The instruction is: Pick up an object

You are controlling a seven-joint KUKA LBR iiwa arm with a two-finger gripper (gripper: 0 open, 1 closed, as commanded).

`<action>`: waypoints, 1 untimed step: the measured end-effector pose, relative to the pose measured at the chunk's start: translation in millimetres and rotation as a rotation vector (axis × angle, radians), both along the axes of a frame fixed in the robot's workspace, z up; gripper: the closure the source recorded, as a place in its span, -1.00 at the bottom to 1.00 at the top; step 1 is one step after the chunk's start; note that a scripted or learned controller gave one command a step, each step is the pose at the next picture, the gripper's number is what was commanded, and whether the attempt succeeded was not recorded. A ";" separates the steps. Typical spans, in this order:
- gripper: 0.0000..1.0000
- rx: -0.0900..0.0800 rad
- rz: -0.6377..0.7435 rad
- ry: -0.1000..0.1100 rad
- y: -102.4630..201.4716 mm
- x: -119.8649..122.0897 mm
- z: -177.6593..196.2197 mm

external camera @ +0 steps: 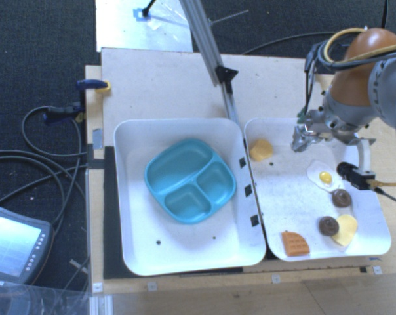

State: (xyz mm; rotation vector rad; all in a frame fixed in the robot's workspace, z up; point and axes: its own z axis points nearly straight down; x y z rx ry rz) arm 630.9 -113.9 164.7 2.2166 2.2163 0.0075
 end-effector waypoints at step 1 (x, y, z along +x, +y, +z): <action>1.00 0.000 0.005 0.000 -0.2 2.0 51.4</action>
